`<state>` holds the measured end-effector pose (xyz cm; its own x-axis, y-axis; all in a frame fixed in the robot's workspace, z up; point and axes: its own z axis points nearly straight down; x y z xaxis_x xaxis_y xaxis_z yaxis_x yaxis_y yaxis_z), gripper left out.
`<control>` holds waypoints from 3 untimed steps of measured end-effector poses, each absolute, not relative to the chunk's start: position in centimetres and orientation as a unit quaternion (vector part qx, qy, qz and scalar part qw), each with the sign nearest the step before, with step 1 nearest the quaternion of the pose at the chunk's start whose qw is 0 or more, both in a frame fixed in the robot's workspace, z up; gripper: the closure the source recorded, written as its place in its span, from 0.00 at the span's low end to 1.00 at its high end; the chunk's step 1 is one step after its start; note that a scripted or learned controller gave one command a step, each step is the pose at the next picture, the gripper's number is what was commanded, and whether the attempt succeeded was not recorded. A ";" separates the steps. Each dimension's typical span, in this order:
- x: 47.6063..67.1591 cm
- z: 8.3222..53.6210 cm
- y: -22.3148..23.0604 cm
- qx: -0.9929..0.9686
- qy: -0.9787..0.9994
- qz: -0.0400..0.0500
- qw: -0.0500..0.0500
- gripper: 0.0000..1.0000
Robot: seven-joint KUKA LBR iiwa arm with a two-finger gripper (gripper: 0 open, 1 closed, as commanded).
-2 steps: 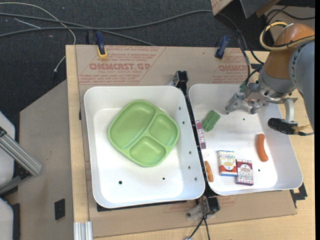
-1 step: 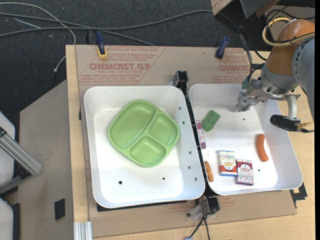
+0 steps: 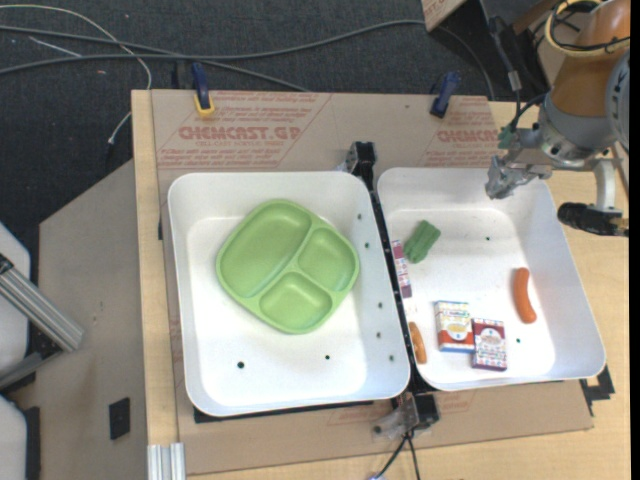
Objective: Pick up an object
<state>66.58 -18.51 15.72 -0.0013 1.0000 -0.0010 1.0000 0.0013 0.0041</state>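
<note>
In the right bin (image 3: 565,298) lie a green pickle-shaped toy (image 3: 422,240), an orange sausage (image 3: 525,295), a small yellow-and-white box (image 3: 453,326), a red box (image 3: 489,344), a thin carrot stick (image 3: 417,341) and a purple-pink strip (image 3: 401,268) along the left wall. My gripper (image 3: 507,183) hangs over the bin's far right corner, above and to the right of the green toy. Nothing shows between its fingers.
The left bin (image 3: 195,368) holds a light green divided plate (image 3: 288,265), tilted. A black divider and clamp (image 3: 361,158) sit between the bins. Blue clamps (image 3: 203,98) pin the cardboard base at the back. Cables lie on the dark floor beyond.
</note>
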 end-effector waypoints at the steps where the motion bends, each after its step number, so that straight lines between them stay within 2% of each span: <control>1: 66.1 20.5 -18.0 0.707 0.708 0.002 0.002 1.00; 2: 65.4 25.3 -17.8 0.707 0.708 0.001 0.002 1.00; 3: 64.9 24.2 -12.0 0.705 0.709 0.000 -0.002 1.00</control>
<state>64.95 -11.98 24.20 -0.0049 1.0000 0.0021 1.0000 0.0049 -0.0026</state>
